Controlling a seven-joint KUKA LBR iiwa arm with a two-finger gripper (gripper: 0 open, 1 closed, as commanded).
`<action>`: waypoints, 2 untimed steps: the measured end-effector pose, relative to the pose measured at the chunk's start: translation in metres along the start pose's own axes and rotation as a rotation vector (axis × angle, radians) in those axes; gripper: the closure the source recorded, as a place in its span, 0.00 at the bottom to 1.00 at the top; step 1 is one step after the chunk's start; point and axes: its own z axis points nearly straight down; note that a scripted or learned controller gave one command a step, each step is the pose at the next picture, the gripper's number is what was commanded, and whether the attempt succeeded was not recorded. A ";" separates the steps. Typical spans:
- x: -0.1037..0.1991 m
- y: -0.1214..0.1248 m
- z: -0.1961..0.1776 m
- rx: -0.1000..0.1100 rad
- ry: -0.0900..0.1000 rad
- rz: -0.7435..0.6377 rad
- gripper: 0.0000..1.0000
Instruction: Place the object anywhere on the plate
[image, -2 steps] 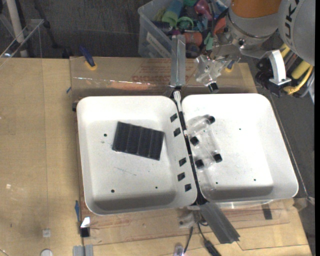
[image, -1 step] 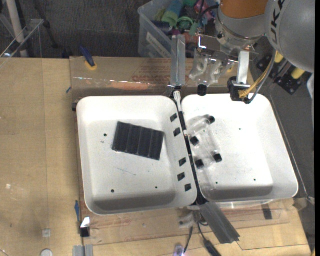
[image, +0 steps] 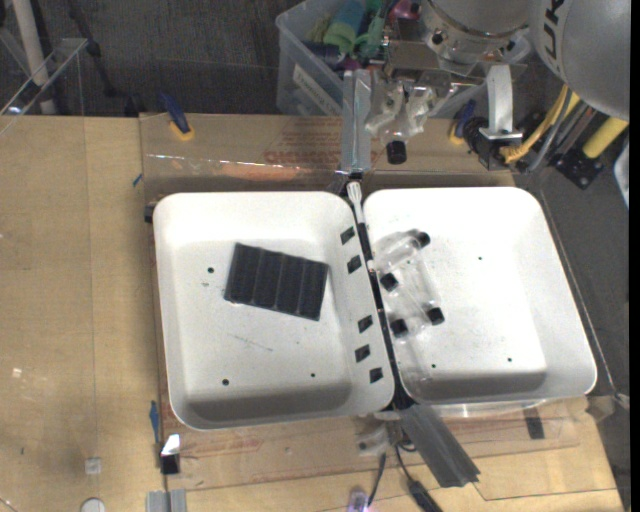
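Observation:
A dark, ridged rectangular plate (image: 277, 280) lies flat in the left bin (image: 190, 390), slightly tilted, left of the bin's middle. A clear plastic object with small black parts (image: 405, 278) lies in the right bin (image: 520, 350), close to the divider between the bins. My gripper (image: 398, 125) hangs high at the back, above the bench just beyond the rear rims of the bins, near the divider line. It is well away from both the clear object and the plate. Nothing shows in its grasp.
A row of small black tabs (image: 362, 300) runs along the ridge between the bins. A grey upright bar (image: 352, 120) stands just left of the gripper. A clear tub of colourful items (image: 330, 45) sits behind. Cables and yellow hoses (image: 560, 130) crowd the back right.

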 end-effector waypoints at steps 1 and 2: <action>0.000 0.000 0.039 0.005 0.002 -0.400 1.00; 0.020 0.000 -0.031 -0.004 0.001 -0.773 1.00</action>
